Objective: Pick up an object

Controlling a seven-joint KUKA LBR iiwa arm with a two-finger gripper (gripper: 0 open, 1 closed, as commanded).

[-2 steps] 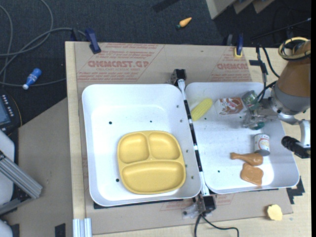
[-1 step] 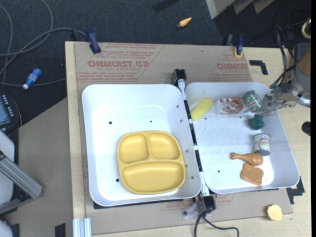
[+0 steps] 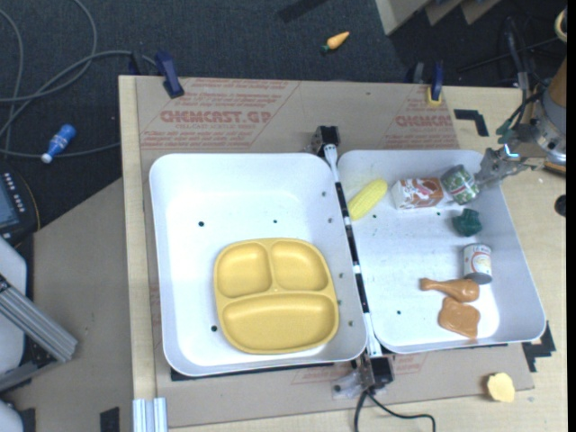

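Observation:
The right bin (image 3: 405, 322) holds several toy foods. A yellow corn cob (image 3: 366, 198) lies at its upper left, with a red and white packet (image 3: 418, 193) beside it. A green and white can (image 3: 459, 184) lies tilted near the bin's upper right corner. Below it are a dark green piece (image 3: 466, 221), a small red and white can (image 3: 477, 262), a tan drumstick (image 3: 450, 287) and an orange-brown slab (image 3: 459, 318). My gripper (image 3: 493, 167) reaches in from the right, right next to the green and white can; whether it touches the can is unclear.
A yellow divided plate (image 3: 274, 293) lies in the left bin (image 3: 180, 205). A yellow lump (image 3: 500, 386) sits on the bench outside the right bin's lower corner. Blue clamps (image 3: 167, 72) hold the board's far edge. A blue bottle (image 3: 59, 140) lies on the floor.

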